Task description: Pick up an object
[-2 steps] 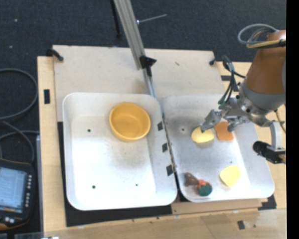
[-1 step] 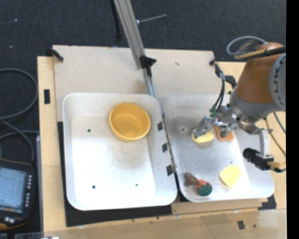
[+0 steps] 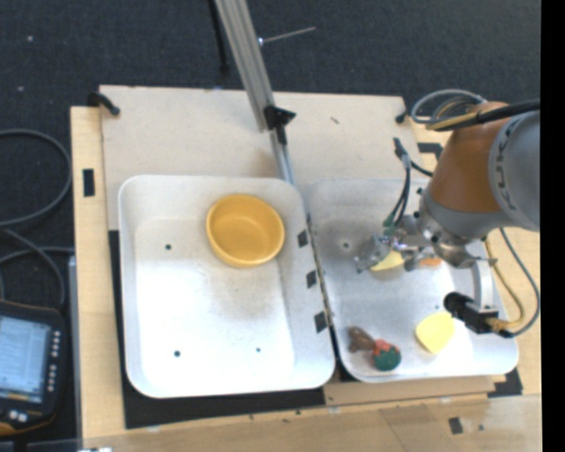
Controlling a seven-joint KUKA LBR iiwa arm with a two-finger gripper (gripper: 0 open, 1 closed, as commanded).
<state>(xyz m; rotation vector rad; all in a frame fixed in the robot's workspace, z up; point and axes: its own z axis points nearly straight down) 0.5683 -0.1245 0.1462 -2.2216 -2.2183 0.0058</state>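
Observation:
My gripper (image 3: 392,255) hangs over the middle of the right bin (image 3: 358,215), low down. A pale yellow piece (image 3: 388,264) lies right under its fingertips; whether it sits between them is unclear. A yellow block (image 3: 434,332) lies near the bin's front right. A brown item (image 3: 361,338) and a small red and green object (image 3: 385,355) rest at the front edge. A small orange bit (image 3: 431,262) shows beside the wrist. The yellow bowl (image 3: 246,229) stands in the left bin (image 3: 169,337).
A slanted metal post (image 3: 250,55) rises behind the bins. Cables (image 3: 480,314) loop off the arm at the right bin's right side. A tablet-like pendant (image 3: 14,356) sits off the bench at the left.

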